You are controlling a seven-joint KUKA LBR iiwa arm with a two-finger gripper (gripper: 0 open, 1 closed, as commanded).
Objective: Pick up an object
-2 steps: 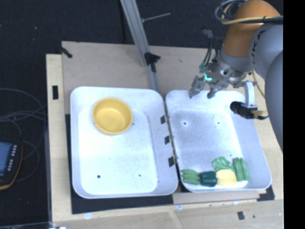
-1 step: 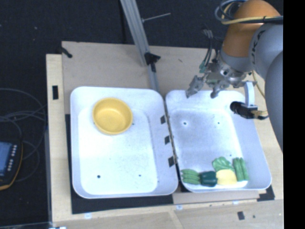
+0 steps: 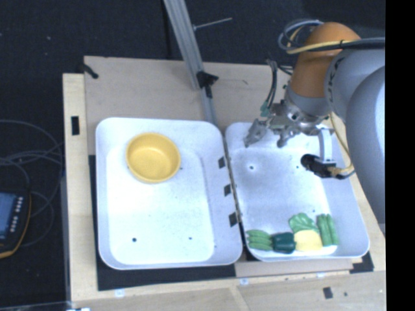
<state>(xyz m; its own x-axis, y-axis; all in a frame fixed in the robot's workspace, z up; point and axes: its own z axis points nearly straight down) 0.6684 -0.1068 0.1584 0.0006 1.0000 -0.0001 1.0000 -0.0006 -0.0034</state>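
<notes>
A yellow bowl [image 3: 153, 157] sits in the upper left part of the left bin [image 3: 117, 238]. Several small toy foods lie along the near edge of the right bin [image 3: 272, 186]: green pieces [image 3: 259, 239], a dark green block [image 3: 283, 242], a yellow piece [image 3: 308, 240] and a green leafy piece [image 3: 302, 223]. My gripper [image 3: 266, 138] hangs over the far edge of the right bin, well away from the toys, with its two fingers [image 3: 253, 135] spread apart and nothing between them.
A grey metal pole [image 3: 188, 50] slants across the bench behind the bins. A black part with cabling [image 3: 319, 165] hangs from the wrist over the right bin. The arm's large grey body [image 3: 369, 109] covers the right side.
</notes>
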